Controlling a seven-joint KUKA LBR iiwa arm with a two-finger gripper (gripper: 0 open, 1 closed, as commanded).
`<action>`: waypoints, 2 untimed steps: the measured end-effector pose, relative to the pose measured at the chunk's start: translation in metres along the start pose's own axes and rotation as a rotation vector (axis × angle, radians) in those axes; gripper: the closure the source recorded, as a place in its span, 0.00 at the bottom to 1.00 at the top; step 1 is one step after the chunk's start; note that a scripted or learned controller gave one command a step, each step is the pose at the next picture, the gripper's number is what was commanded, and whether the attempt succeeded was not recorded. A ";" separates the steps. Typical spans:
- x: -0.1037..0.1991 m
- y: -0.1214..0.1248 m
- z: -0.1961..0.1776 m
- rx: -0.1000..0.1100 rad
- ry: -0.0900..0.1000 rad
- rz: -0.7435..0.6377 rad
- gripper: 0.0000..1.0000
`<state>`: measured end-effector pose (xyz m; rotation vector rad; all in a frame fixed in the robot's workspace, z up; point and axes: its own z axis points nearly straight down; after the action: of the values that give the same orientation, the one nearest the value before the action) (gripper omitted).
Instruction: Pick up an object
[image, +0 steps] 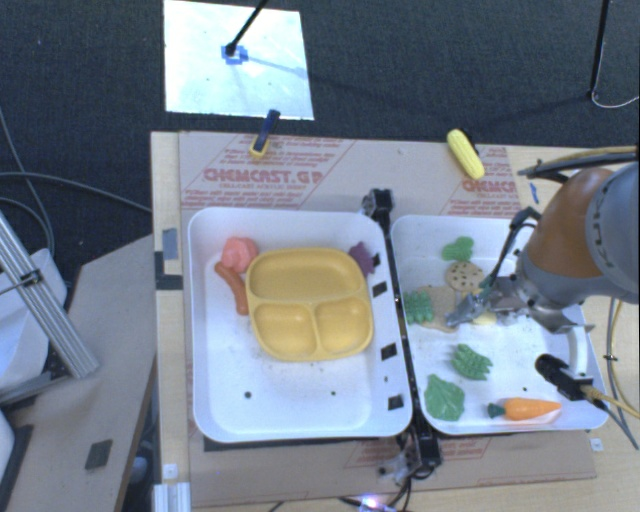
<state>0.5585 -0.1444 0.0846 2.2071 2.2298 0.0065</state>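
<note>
right bin (520, 395), gripper (470, 310) tips blurred over a half-hidden yellow piece (484, 318)

The left shallow white plastic bin (215, 400) holds a yellow three-compartment plastic tray (305, 300), while an orange toy carrot (527, 408) lies in the near corner of the right white bin (560, 425).

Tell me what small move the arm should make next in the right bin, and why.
Probably a short descent. The tool hovers low in the right bin, beside a yellow piece and just below the cookie. I can't see anything held between its tips, so lowering onto the yellow piece looks like the nearest chance of a pick.
</note>
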 end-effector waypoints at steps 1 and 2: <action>-0.066 0.050 -0.039 -0.005 -0.006 0.009 0.00; -0.009 0.090 -0.001 -0.002 0.000 0.001 0.00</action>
<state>0.6486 -0.1525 0.0861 2.2072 2.2283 0.0089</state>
